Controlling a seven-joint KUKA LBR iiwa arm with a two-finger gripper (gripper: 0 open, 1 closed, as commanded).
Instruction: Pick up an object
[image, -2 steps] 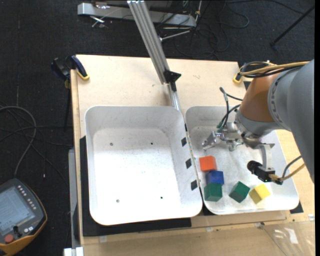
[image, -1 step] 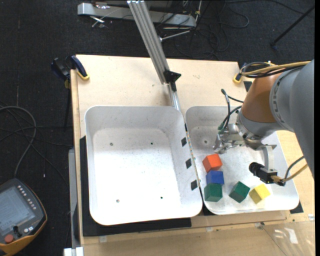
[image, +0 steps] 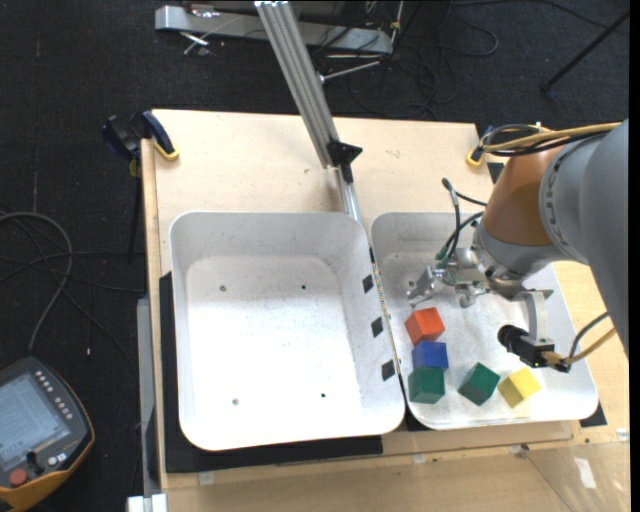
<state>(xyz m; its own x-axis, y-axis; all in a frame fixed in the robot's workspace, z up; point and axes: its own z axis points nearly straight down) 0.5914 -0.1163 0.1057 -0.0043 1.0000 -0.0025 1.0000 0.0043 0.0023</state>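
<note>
Front row, right bin: dark green wooden cube (image: 426, 384) at 7 o'clock of that bin, second green cube (image: 479, 383) beside it, yellow cube (image: 519, 387) at 5 o'clock.
Next back: blue cube (image: 430, 355) touching the dark green one; orange-red cube (image: 425, 324) just behind it.
Gripper (image: 447, 289): over the right white plastic bin (image: 400, 236), at 1 o'clock of the orange-red cube; nothing seen held.
Jaws: cannot tell whether spread or pressed together.
Left white bin (image: 200, 240): at 9 o'clock of the arm.
Arm (image: 560, 205): grey, orange band, reaching in from 3 o'clock.
Risk: orange-red, blue and dark green cubes sit packed in a column; a descent there likely nudges a neighbour or closes on an edge, so the grasp slips.
</note>
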